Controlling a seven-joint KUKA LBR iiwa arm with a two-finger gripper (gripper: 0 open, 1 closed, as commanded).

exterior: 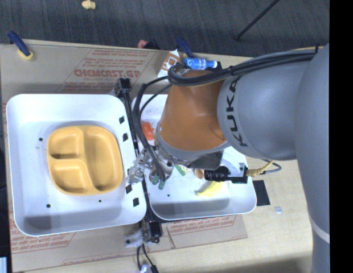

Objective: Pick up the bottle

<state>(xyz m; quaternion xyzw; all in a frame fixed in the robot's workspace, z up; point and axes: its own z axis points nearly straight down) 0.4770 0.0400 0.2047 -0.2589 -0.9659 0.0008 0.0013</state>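
Note:
My gripper hangs low over the left edge of the right bin, close to the wall shared with the left bin. The arm's orange band and grey body cover most of the right bin. I cannot pick out a bottle; the arm hides what lies beneath it. A small green piece peeks out just right of the gripper, and an orange object lies above it by the bin's left wall. I cannot tell whether anything is in the gripper.
A yellow divided plate sits in the left bin. A yellow object lies near the front of the right bin. Brown cardboard lies under both bins.

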